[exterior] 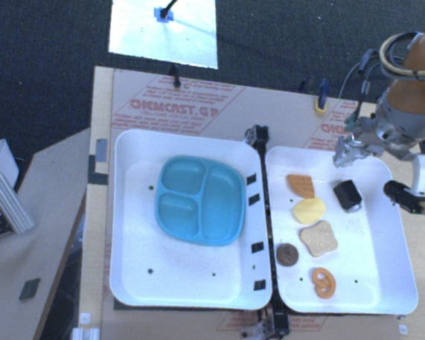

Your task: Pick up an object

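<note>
Seen from the fixed camera above the desk (204, 101), the gripper (346, 153) hangs over the far edge of the right bin (393, 276); whether its jaws are released or clenched cannot be told. A black block (348, 194) lies just below and to the right of it in that bin, apart from it. Further left and nearer the camera sit an orange wafer (301, 185), a yellow piece (309, 210), a tan slice (319, 238), a brown disc (287, 254) and an orange pretzel (323, 282). The left bin (132, 270) holds a blue divided plate (199, 200).
</note>
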{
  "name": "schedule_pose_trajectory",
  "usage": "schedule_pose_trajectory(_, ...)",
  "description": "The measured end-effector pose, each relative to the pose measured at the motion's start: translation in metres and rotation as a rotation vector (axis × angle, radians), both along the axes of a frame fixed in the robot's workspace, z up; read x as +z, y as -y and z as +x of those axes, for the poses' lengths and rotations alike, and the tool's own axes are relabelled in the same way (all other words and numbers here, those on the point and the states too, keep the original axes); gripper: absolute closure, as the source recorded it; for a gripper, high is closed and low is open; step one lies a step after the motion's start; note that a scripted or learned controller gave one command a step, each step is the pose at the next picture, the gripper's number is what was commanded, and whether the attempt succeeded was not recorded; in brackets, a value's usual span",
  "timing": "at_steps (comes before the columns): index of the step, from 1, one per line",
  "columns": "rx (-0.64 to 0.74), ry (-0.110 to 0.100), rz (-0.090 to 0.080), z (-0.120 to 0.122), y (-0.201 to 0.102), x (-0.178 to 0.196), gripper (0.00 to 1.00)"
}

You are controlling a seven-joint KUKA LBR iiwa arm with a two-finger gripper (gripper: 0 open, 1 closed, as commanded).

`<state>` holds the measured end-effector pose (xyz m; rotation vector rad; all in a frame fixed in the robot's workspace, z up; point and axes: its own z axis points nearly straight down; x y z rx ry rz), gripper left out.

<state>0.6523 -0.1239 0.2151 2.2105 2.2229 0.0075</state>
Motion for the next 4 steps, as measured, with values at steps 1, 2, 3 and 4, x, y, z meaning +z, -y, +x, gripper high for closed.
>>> schedule_pose_trajectory(1,0.000,0.002,-0.001,0.001,0.004,0.065,1.00)
schedule_pose_trajectory(2,0.003,-0.008,0.002,-0.013,-0.041,0.050,1.00)
schedule_pose_trajectory(3,0.004,-0.007,0.003,-0.035,-0.085,0.052,1.00)
schedule_pose_trajectory(4,0.004,-0.010,0.003,-0.068,-0.132,0.033,1.00)
